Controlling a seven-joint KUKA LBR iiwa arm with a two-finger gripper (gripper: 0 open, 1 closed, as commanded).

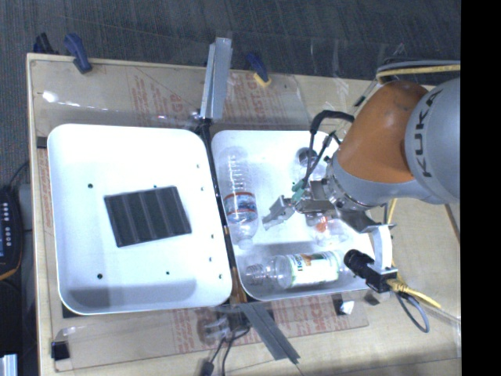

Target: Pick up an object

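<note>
My gripper point(280, 209) hangs over the middle of the right bin point(270, 149), pointing left toward a clear plastic bottle with a red label point(239, 197) that lies along the bin's left wall. A second clear bottle with a white and green label point(301, 269) lies along the bin's near wall, below the gripper. Under the wrist, a small clear item with a red spot point(322, 226) is partly hidden. Nothing is visibly held. A dark grey ribbed slab point(147, 215) lies flat in the middle of the left bin point(78, 155).
The arm's orange band and grey body point(391, 147) cover the right bin's right side. A black camera or connector with a yellow cable point(368, 269) sits at that bin's near right corner. A metal bar point(214, 77) and blue clamps point(77, 53) stand along the bench's far edge.
</note>
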